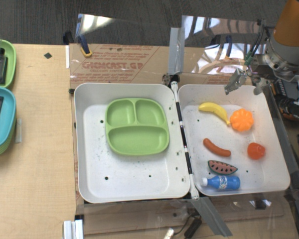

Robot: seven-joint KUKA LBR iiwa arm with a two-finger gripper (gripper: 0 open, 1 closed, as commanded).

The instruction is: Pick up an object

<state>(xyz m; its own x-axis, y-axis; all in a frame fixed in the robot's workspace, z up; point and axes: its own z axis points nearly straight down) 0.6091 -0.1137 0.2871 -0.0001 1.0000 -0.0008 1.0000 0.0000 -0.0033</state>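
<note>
Hovered at the upper right of the frame, above the far rim of the right-hand shallow white bin: the grey two-finger gripper, jaws spread apart, clamped on nothing. Lay just below and slightly left of the jaws: a yellow plastic banana, long axis slanting from upper left to lower right. Sat nearest of all, directly below: an orange toy pumpkin, touching the banana's lower tip. Judged likeliest pick: pumpkin or banana, by straight descent.
</note>
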